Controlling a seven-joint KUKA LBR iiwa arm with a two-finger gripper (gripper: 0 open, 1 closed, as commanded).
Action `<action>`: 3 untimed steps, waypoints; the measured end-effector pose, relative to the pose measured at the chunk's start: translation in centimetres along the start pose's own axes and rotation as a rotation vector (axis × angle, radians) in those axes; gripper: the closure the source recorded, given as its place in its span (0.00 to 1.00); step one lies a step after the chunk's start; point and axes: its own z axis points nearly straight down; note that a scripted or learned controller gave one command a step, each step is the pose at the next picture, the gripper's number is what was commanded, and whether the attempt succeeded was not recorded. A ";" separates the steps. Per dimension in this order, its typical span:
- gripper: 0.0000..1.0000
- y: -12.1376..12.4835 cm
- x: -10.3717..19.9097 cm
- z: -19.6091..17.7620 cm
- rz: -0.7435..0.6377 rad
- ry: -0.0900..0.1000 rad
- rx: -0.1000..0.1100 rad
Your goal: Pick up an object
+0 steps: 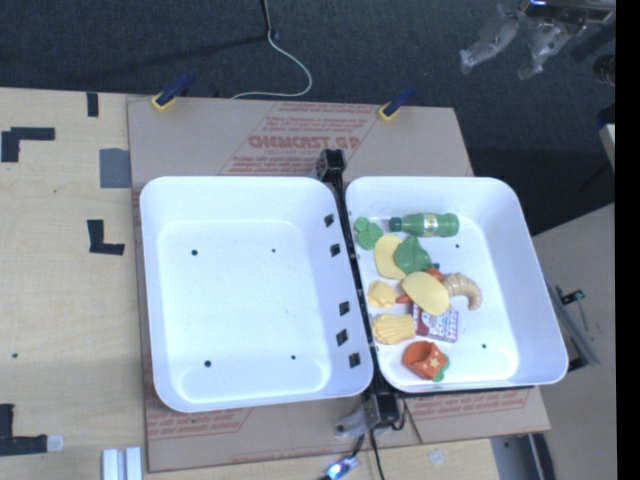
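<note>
1. The gripper (512,50) hangs at the upper right, over dark floor, well apart from the right bin (500,203) and beyond its far right corner.
2. Its two fingers are spread wide, and nothing sits between them.
3. The right bin holds a cluster of small toys, all in its left half.
4. A green bottle (426,225) lies on its side near the bin's far wall.
5. Just below the bottle sit a green leafy piece (411,256) and a yellow oval (426,291), touching each other.
6. A tan curved piece (463,288) lies just right of the oval.
7. A red and white packet (438,324) lies below the oval, with a red piece (426,361) near the bin's front wall.
8. The left bin (160,268) touches the right bin along the middle seam.
9. Both bins rest on a cardboard sheet (290,138).
</note>
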 end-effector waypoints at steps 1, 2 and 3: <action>1.00 0.0 -1.1 -5.7 0.002 0.000 0.005; 1.00 -2.8 3.3 9.9 0.000 0.005 0.029; 1.00 0.0 4.6 1.1 0.000 0.001 0.004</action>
